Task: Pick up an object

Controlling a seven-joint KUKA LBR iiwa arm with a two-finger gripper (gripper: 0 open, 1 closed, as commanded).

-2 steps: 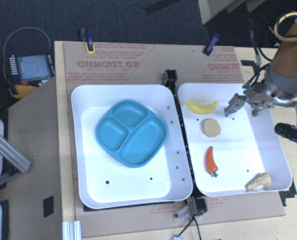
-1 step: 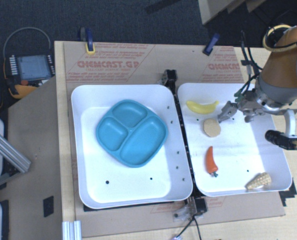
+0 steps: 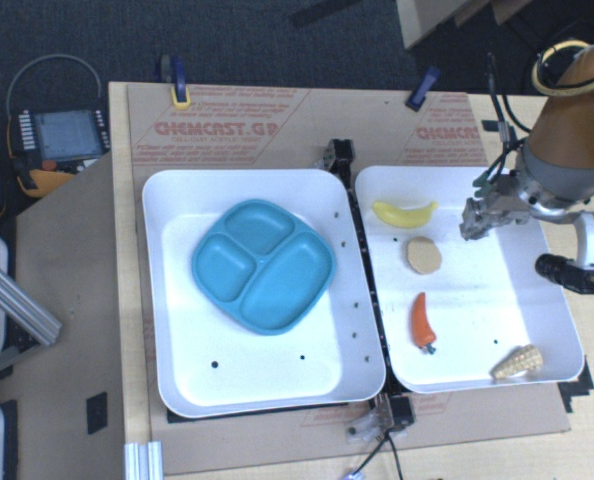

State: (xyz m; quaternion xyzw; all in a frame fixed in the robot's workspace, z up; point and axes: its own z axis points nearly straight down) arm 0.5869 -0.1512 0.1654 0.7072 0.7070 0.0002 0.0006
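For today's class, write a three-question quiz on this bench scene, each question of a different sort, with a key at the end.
1. True or false: the blue divided plate lies in the left bin.
2. Multiple choice: which item in the right bin lies nearest the hand? A) the corn cob B) the banana C) the carrot
3. Fill in: the round tan item lies between the banana and the ____.

Key: 1 true; 2 B; 3 carrot.
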